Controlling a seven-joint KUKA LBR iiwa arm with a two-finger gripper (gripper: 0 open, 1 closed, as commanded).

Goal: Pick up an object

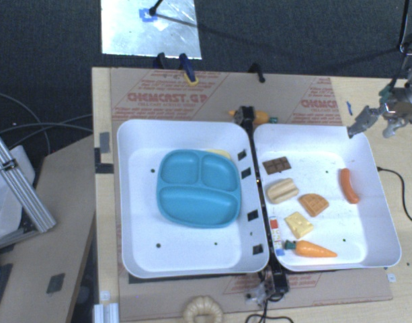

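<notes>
The right bin [377,180] holds several toy foods: a brown chocolate bar [275,165], a tan bread roll [281,190], a waffle [313,204], a yellow cheese wedge [299,224], an orange carrot [315,250] and a red sausage [349,185]. My gripper [375,125] hangs over the bin's far right corner, above and behind the sausage. It is open, its two fingers spread apart with nothing between them.
The left bin [135,180] carries a blue divided plate [197,187] with a pale yellow item [220,153] peeking out behind it. A beige ring [204,309] lies on the bench in front of the bins. A metal frame [17,194] stands at the left.
</notes>
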